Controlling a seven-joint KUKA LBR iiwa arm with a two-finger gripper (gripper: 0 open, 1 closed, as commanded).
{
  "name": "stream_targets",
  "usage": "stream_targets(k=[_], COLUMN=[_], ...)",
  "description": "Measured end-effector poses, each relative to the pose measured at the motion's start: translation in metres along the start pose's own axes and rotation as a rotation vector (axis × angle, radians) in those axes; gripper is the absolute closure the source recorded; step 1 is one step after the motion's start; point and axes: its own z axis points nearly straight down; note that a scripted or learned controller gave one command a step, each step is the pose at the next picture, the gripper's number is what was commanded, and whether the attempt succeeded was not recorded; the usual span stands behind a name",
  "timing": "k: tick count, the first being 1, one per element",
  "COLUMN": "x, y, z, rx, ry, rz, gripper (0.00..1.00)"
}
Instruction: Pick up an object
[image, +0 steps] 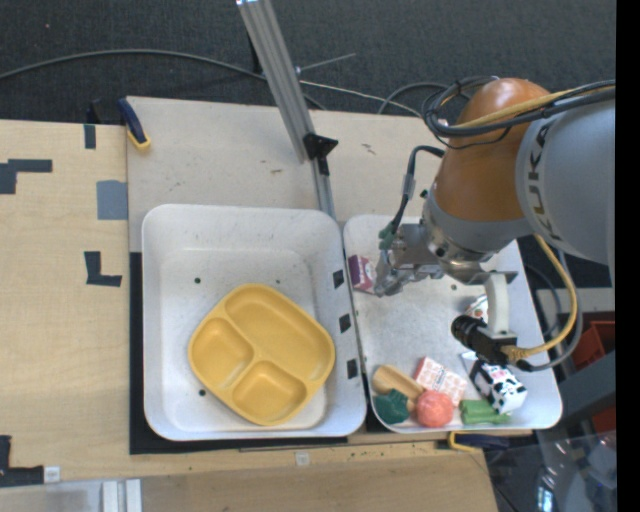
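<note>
The arm (520, 170) is cut off by the right edge and covers the far right corner of the right bin (400, 330). The gripper (388, 280) is too blurred to read its fingers. A small purple object (359, 272) at the bin's left wall is partly hidden.

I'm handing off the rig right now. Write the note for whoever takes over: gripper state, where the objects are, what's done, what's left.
Gripper: low over the right bin's upper left corner, beside a small purple item at the wall. No object seen between the fingers; open or shut can't be told.
Objects: wooden piece, dark green item, red ball, pink checked block, green piece and black-and-white toy along the right bin's near edge. Yellow divided tray in the left bin.
Done: nothing lifted.
Left: grasp an object and raise it.
</note>
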Motion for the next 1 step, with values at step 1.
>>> stream_targets(k=[1], x=[0.0475], y=[0.0067], z=[0.0108], rx=[-0.001], ry=[-0.001], rz=[0.000], gripper=[1.00])
